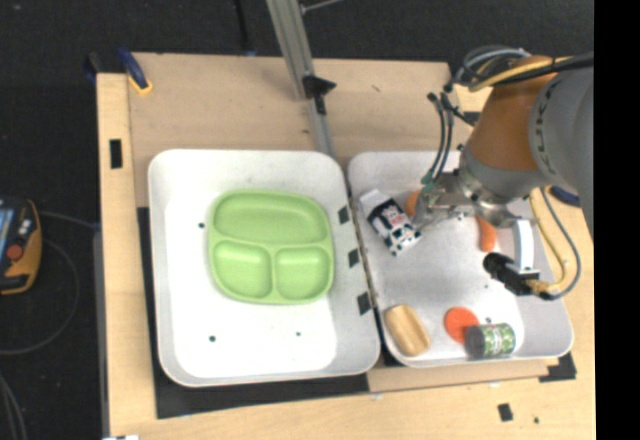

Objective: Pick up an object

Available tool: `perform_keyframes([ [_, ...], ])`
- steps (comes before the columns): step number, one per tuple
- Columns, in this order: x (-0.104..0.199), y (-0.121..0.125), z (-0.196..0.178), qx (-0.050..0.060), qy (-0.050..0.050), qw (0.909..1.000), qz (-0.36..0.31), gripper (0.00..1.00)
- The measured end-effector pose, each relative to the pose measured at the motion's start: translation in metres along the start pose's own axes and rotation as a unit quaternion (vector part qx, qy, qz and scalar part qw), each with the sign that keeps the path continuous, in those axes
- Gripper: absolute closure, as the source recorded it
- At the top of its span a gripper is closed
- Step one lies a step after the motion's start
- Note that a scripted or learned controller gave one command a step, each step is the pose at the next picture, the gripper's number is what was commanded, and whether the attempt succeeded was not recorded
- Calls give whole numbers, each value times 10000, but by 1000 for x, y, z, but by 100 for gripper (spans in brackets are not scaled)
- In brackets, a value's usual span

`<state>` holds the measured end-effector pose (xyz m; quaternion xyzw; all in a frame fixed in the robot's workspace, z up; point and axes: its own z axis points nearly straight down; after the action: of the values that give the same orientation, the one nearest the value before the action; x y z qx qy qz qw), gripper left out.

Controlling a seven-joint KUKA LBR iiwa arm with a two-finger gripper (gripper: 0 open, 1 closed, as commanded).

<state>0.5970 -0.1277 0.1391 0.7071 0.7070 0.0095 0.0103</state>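
My gripper (428, 208) hangs over the upper middle of the right bin (440, 273), reached down from the grey and orange arm (505, 133). Just to its left lies a small black-and-white toy (392, 227), close to the gripper tip; whether they touch I cannot tell. A small orange piece (412, 202) sits right beside the gripper. Further objects in this bin are a tan bread-like piece (406, 328), an orange disc (459, 321), a green can (491, 339) on its side and an orange stick-like piece (487, 236).
The left bin (180, 328) holds a green divided plate (270, 246). A grey metal post (290, 28) rises behind the bins. The tan bench (200, 98) surrounds both bins.
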Motion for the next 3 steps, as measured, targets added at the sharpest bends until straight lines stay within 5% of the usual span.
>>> perform_keyframes([
  [1, -4, 2, -65, 100, -7, 9999, -10, 100],
  [2, -5, 3, -66, 130, 2, 9999, -14, 100],
  [3, 44, 13, -81, 124, 9, 9999, -30, 100],
])
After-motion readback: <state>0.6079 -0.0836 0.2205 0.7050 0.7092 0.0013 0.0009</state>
